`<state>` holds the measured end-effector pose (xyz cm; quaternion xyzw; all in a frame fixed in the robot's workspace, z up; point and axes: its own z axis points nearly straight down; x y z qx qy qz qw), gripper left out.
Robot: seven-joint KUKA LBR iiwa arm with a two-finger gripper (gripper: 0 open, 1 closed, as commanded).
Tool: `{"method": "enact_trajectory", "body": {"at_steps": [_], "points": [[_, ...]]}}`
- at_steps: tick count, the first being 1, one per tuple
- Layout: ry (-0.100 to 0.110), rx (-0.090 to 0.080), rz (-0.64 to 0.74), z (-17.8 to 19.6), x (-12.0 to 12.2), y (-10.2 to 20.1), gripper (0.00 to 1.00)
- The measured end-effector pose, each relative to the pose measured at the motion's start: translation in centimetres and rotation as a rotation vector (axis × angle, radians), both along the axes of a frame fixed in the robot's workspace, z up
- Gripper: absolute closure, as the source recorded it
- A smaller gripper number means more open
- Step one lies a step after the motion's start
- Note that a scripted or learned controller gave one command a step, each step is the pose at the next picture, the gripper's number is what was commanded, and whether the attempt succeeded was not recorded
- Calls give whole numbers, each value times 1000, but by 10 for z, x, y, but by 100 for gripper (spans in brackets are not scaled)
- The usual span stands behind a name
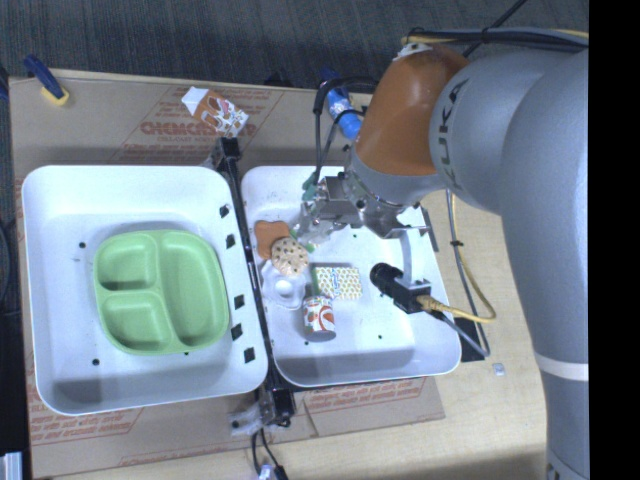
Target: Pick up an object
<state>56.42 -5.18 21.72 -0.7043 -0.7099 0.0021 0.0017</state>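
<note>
My gripper (318,211) hangs low over the upper middle of the right bin (400,353), under the orange band of the arm. Just below and left of it lie a brown-orange flat piece (267,234) and a round speckled cookie (290,256). Further down sit a small patterned box (337,282), a red and white can (319,317) and a small white object (285,289). Nothing shows between the fingers.
The left bin (60,198) holds a green divided tray (160,290). A crumpled wrapper (215,113) lies on the cardboard behind the bins. The arm covers the right bin's upper right part.
</note>
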Motion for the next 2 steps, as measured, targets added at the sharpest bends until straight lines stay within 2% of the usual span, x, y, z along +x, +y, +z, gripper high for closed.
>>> {"method": "enact_trajectory", "body": {"at_steps": [1,2], "points": [[0,0,-2,-26,-65,-18,100],[-2,2,-4,-14,-88,-62,100]]}}
